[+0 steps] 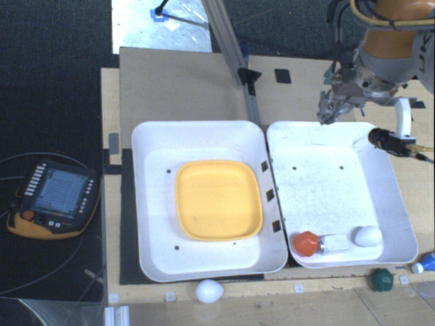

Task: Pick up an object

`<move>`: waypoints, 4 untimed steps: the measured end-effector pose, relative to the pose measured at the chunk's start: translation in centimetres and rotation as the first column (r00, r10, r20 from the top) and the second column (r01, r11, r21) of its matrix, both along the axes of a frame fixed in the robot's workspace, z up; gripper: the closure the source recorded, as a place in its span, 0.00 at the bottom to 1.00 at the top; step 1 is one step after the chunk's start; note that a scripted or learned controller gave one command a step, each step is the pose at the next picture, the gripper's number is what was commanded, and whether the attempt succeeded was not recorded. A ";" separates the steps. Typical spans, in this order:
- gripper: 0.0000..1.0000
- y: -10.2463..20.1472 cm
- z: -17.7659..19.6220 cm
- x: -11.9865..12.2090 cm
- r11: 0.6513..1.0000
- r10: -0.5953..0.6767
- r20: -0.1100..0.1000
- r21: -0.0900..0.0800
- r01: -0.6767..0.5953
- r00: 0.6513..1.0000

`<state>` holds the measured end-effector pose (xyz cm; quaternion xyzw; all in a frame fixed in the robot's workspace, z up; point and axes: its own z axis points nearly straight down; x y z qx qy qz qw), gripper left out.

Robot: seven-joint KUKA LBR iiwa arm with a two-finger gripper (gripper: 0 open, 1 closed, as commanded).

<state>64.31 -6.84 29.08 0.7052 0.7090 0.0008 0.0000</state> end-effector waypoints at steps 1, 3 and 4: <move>1.00 5.4 -2.1 1.0 1.000 0.000 -0.002 0.000 0.000 1.000; 1.00 14.9 -2.7 2.1 1.000 -0.001 0.000 0.000 0.001 1.000; 0.00 14.6 -2.7 2.1 1.000 -0.004 0.000 -0.001 0.004 1.000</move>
